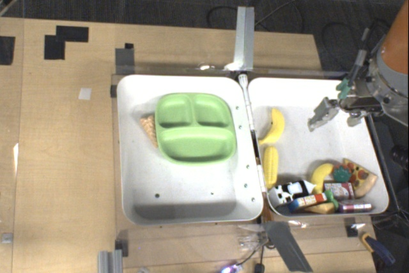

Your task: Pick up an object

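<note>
While the arm (393, 64) reaches in over the right bin's (300, 156) far right corner, the gripper (337, 113) hangs above bare bin floor near the right wall, nothing between its fingers. One finger (321, 113) sticks out to the left, the other (353, 117) sits closer to the wrist; clear gap between them, so jaws read as spread apart

Right bin contents: banana (275, 126) near the left wall, curved, mid-depth. Just below it a corn cob (271, 166), lying along the same wall, apart from the banana by a small gap. Near right corner holds a packed heap: lemon (323, 173), pizza slice (360, 177) against the right wall, black-and-white cow toy (291, 190) at the heap's left end, red and blue marker (309, 202) along the near wall, small carton (338, 190) in the middle. Pieces in the heap touch or overlap; finer items there too small to tell

Left bin (137, 176): green divided plate (193, 126) in the far half, roughly centred. Tan waffle-like piece (149, 129) pokes out from under the plate's left edge. Both bins sit side by side on the wooden bench (57, 156), metal divider rail (245, 38) between them at the far edge
</note>
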You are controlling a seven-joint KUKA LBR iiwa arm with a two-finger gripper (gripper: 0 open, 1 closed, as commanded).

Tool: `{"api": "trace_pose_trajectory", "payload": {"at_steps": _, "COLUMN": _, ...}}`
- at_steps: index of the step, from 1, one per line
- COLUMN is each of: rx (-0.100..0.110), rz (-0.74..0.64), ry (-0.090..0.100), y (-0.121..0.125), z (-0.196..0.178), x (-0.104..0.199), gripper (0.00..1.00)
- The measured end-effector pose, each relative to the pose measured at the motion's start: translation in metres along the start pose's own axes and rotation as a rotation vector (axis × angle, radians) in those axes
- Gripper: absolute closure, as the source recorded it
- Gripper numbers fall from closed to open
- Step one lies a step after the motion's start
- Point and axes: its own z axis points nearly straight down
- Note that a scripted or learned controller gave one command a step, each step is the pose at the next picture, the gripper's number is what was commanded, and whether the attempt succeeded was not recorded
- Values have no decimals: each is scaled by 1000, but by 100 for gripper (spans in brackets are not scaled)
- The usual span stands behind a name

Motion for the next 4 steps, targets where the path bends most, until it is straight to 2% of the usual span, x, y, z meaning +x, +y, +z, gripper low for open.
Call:
{"api": "trace_pose_trajectory", "payload": {"at_steps": 1, "rx": 4, "rz": -184, "ry": 1, "y": 80, "z": 157, "x": -18, "gripper": 0}}
{"api": "trace_pose_trajectory", "payload": {"at_steps": 2, "rx": 1, "rz": -365, "ry": 1, "y": 133, "z": 209, "x": -45, "gripper": 0}}
{"api": "trace_pose_trajectory", "payload": {"at_steps": 3, "rx": -29, "rz": -545, "ry": -6, "y": 123, "z": 259, "x": -59, "gripper": 0}}
{"api": "trace_pose_trajectory", "payload": {"at_steps": 4, "rx": -35, "rz": -542, "ry": -8, "y": 126, "z": 248, "x": -58, "gripper": 100}}
